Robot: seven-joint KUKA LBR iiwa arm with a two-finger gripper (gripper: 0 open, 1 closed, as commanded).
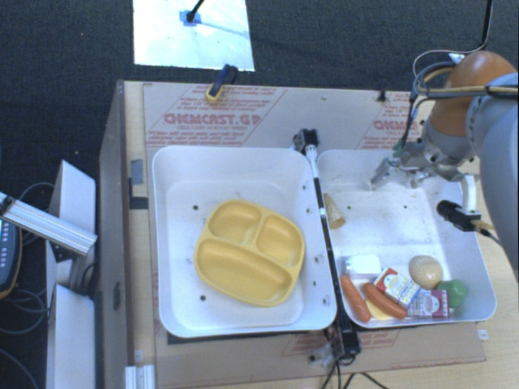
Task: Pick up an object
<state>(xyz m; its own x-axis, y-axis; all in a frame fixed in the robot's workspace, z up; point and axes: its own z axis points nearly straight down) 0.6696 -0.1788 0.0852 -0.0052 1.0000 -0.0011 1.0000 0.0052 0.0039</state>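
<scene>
- In the left bin [174,241] you have a yellow divided tray [250,252], lying flat and tilted; it looks like light, stiff, smooth plastic, so take it by a rim edge rather than from above the middle.
- Against the divider in the right bin [486,298] lies a small ice-cream cone [333,211], alone and easy to reach, probably light and hard.
- The front corner is crowded: a white block [362,265], two carrots [371,299], a small carton [398,286], a beige egg-like piece [426,271] and a green piece [456,292], several touching. You would likely nudge neighbours there; the round ones may slip.
- Your gripper [388,171] hangs over the right bin's rear; whether its jaws are apart or together I cannot tell, and nothing is visibly held.
</scene>
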